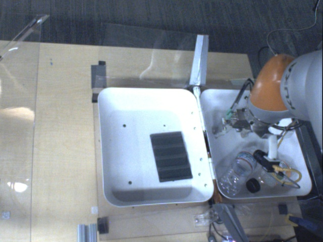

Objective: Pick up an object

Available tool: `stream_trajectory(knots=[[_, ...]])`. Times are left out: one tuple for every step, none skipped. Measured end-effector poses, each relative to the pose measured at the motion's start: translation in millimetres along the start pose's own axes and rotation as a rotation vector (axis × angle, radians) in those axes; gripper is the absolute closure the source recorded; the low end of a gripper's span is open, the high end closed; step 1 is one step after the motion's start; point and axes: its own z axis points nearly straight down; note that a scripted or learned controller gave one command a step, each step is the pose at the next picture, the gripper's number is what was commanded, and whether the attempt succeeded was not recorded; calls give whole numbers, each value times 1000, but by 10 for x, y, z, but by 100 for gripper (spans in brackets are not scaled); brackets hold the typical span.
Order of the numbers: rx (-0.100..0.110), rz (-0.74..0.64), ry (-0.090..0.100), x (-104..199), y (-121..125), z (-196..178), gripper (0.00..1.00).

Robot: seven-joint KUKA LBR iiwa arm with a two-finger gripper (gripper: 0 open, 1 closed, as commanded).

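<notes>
Two bins on the tabletop; we find the end effector [233, 119] low in the right bin [214, 102]. We cannot tell its state. Nearest target, a clear plastic bottle [236, 171], lies just below-right in frame, long axis diagonal.

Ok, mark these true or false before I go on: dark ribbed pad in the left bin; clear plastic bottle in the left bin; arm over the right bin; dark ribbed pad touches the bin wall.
1. The dark ribbed rectangular pad lies in the left white bin. True.
2. The clear plastic bottle lies in the left bin. False: it lies in the right white bin.
3. The grey arm with the orange band is over the right bin. True.
4. The pad touches the bin wall. False: it lies apart on the floor.
</notes>
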Motion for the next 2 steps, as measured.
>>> stream_trajectory(knots=[[-7,-40,-3,-429,-721,8,0],[-46,52,-33,-125,-834,-39,0]])
